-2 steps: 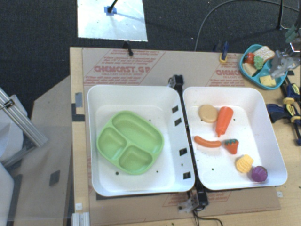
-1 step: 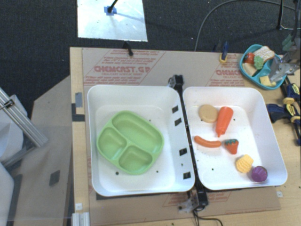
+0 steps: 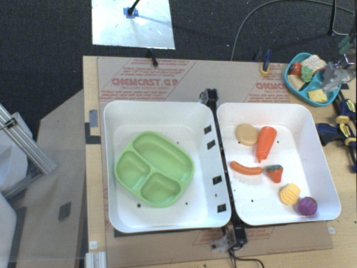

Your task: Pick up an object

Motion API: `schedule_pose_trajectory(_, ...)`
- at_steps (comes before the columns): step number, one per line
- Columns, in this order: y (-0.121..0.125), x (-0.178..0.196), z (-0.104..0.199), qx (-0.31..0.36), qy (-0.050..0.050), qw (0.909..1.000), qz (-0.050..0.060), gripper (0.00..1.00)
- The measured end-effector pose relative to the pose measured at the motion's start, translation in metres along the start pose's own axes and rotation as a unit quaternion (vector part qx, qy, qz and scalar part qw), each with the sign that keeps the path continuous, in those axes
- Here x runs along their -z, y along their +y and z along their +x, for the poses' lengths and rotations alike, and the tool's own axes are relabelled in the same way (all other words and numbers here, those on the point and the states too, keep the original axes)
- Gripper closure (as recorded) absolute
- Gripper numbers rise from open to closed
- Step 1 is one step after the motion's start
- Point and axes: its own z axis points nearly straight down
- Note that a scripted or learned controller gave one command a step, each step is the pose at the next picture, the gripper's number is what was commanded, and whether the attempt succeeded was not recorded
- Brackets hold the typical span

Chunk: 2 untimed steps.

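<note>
The right white bin [image 3: 312, 149] holds several toy foods. A tan round piece [image 3: 246, 134] lies at its back, touching an orange carrot-shaped piece [image 3: 266, 143] that stands beside it. In front of them lies an orange sausage [image 3: 246, 168], with a small red-orange piece with a green top [image 3: 274, 173] to its right. Near the front right corner sit a yellow ribbed piece [image 3: 289, 194] and a purple ball [image 3: 307, 206]. The left white bin [image 3: 117, 121] holds a green divided plate [image 3: 154, 168].
A black-marked ridge [image 3: 219, 155] joins the two bins. A blue dish [image 3: 295, 85] with toy food sits on the bench at the back right, with blue clamps [image 3: 338, 132] below it. A metal sheet [image 3: 133, 15] lies on the floor behind the bench.
</note>
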Motion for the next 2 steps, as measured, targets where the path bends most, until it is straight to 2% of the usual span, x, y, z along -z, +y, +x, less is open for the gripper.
schedule_pose_trajectory(1, 0.001, 0.011, 0.0, 0.001, -0.001, 1.0, -0.002, 1.0)
schedule_pose_trajectory(2, 0.034, -0.029, -0.023, -0.002, 0.0, 1.0, 0.002, 1.0)
